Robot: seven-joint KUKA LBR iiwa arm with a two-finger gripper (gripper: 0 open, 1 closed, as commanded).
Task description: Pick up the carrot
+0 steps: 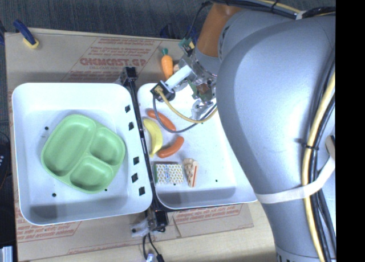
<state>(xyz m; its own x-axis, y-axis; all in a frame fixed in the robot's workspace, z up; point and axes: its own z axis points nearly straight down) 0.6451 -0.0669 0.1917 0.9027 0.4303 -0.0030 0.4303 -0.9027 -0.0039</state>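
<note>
Arm (pixel 274 101) fills the right half of the frame and covers most of the right bin's (pixel 225 189) right side and top edge. Gripper (pixel 199 93) sits upper centre over that bin's top end; cables and bracket clutter it, can't tell its state. Carrot (pixel 166 66) is just above the right bin's top left corner, on the cardboard (pixel 85 56) outside the bin, orange with green top, lower tip partly hidden by the white bracket. It's just left of the wrist hardware; contact unclear.

Right bin, visible part: banana (pixel 153 134), two sausages (pixel 162 119) (pixel 171 147), a patterned packet (pixel 169 173), a small wafer-like item (pixel 190 172) hard to make out.

Left bin (pixel 34 198): green divided plate (pixel 84 152).

Printed cardboard sheet under both bins, bench edge cropped at bottom. Blue-yellow clamp (pixel 25 34) at upper left. Dark carpet-like floor along the top.
</note>
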